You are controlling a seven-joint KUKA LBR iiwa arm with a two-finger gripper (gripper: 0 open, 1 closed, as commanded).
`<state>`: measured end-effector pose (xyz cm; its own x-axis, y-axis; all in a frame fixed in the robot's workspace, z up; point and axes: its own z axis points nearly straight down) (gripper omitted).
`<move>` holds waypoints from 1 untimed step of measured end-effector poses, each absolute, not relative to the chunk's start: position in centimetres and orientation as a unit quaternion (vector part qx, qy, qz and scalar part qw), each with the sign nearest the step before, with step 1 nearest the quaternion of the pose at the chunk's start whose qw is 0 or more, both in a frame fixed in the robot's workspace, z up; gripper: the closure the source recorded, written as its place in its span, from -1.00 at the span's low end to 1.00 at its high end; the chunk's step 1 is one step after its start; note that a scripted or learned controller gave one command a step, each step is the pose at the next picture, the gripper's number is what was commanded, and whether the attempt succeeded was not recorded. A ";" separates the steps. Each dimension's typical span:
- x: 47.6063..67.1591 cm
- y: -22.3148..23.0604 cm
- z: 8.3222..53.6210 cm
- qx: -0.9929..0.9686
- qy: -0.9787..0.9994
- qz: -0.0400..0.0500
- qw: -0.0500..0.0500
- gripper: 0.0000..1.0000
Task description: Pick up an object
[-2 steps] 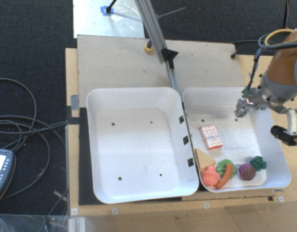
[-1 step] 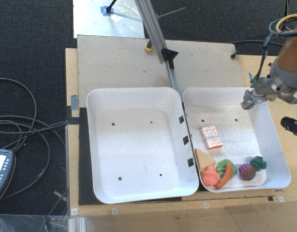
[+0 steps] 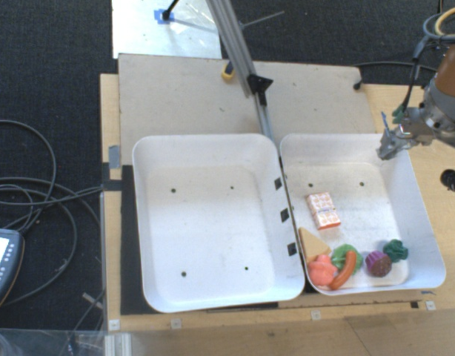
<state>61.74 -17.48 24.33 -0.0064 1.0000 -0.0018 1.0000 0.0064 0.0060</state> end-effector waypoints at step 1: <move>61.1 -12.9 23.5 0.704 0.710 0.001 0.000 1.00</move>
